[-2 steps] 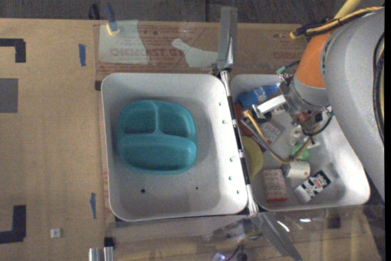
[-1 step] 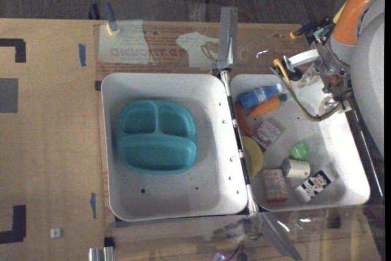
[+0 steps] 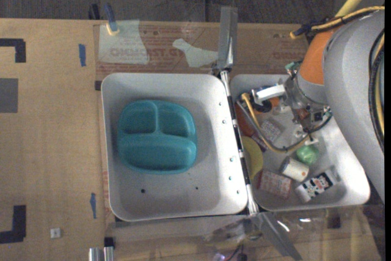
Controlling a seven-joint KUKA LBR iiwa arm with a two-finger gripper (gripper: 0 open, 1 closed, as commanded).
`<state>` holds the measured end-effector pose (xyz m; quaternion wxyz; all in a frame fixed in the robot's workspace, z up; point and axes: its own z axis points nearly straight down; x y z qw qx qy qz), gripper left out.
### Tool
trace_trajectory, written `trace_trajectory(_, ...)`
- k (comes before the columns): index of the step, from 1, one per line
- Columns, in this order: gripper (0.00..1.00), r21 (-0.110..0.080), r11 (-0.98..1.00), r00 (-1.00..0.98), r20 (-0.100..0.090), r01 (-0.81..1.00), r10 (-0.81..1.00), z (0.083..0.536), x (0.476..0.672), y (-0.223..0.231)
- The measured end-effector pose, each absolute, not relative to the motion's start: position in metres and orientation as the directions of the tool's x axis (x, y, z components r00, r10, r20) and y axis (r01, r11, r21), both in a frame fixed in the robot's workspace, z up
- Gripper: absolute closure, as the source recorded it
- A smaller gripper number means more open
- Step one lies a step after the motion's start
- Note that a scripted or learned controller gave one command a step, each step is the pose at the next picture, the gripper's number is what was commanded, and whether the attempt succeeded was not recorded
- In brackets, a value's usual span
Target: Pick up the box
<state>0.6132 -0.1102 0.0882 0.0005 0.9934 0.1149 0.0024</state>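
Lying along the near wall of the right bin (image 3: 357,189) is a cluster of small things: a brownish patterned box (image 3: 274,183) towards the bin's left corner, a black-and-white carton (image 3: 317,186) to its right, and a white cylinder (image 3: 294,169) tilting between and just above them. The box is sitting flat on the bin floor, free of the arm and apart from it. A green object (image 3: 307,154) is resting just beyond the cylinder, and a yellow disc (image 3: 253,157) is leaning against the bin's left wall.

Farther in, the gripper (image 3: 303,121) is hanging over the middle of the right bin, above a tangle of items including a small pale packet (image 3: 270,129). Whether its claw is spread or closed is not something I can tell; the wrist is covering it. The grey arm (image 3: 354,70), with its orange band (image 3: 313,64), is reaching in from the right.

In the left bin (image 3: 116,180), a teal divided tray (image 3: 157,136) is lying upside-up near the centre. Beyond both bins, the cardboard-covered bench (image 3: 49,101) is carrying a clear taped sheet (image 3: 131,40).
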Motion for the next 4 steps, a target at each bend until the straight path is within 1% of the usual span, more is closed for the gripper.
trace_trajectory(1,0.0,-0.003,-0.977,0.976,-0.019,0.215,0.215,0.089,0.647,-0.102)
trace_trajectory(2,1.0,0.002,-0.976,0.976,0.004,0.216,0.216,0.102,0.653,-0.101)
trace_trajectory(3,1.0,0.0,-0.942,0.942,0.0,0.337,0.337,0.199,0.657,-0.186)
trace_trajectory(4,1.0,0.001,-0.96,0.96,0.002,0.281,0.281,0.095,0.659,-0.116)
